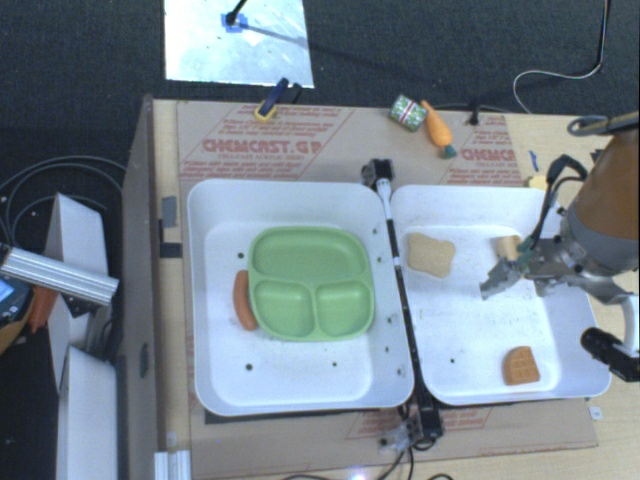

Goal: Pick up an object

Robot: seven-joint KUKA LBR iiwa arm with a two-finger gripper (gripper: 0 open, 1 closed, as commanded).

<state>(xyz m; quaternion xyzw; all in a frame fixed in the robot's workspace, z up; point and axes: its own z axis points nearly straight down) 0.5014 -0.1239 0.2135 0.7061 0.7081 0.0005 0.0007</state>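
In the right bin point(470, 388) lie a pale tan bread-like piece point(430, 255) at the back left and an orange-brown waffle piece point(520, 365) at the front right. A small tan block point(507, 245) sits near the bin's back right, right against my gripper point(506, 268). The gripper hangs low over the right part of this bin, and the arm point(610, 208) comes in from the right. Whether the tan block is held is not visible. In the left bin point(215, 368) a green divided plate point(310, 281) lies beside an orange sausage point(242, 300).
Behind the bins, on the cardboard, lie a small can point(408, 111), a toy carrot point(438, 126) and a yellow and black clip point(270, 103). A black clamp point(379, 174) sits where the bins meet. Cables run at the far right.
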